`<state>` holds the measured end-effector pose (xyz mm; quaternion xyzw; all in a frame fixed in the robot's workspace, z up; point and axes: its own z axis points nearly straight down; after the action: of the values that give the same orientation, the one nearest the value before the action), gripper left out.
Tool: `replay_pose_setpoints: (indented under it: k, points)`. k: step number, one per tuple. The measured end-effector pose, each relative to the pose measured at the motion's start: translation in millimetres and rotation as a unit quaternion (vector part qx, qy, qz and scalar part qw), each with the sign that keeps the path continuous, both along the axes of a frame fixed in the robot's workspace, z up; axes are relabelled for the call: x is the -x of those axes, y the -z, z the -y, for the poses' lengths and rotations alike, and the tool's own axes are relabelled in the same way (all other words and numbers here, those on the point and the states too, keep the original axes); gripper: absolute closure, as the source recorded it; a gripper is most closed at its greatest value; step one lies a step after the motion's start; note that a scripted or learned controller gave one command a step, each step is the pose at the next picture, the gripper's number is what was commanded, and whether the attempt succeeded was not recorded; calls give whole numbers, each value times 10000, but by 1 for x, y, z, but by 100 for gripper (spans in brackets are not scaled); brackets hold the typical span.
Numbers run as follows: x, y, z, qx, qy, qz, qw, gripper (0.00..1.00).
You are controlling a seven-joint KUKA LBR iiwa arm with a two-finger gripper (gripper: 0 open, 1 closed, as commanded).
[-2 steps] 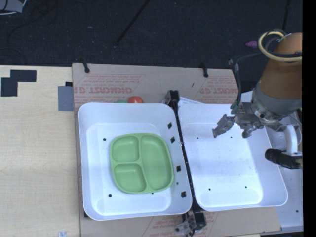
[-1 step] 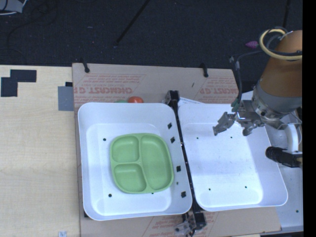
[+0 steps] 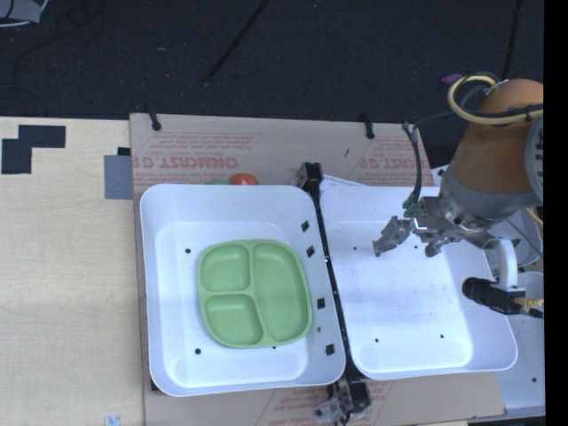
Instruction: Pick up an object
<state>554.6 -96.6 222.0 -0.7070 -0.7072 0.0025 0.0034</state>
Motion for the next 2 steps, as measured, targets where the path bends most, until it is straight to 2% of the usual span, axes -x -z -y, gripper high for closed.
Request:
replay_pose_setpoints:
  k: [2]
  points:
    - [-5,126,-11,-3,6,-5,10000,0]
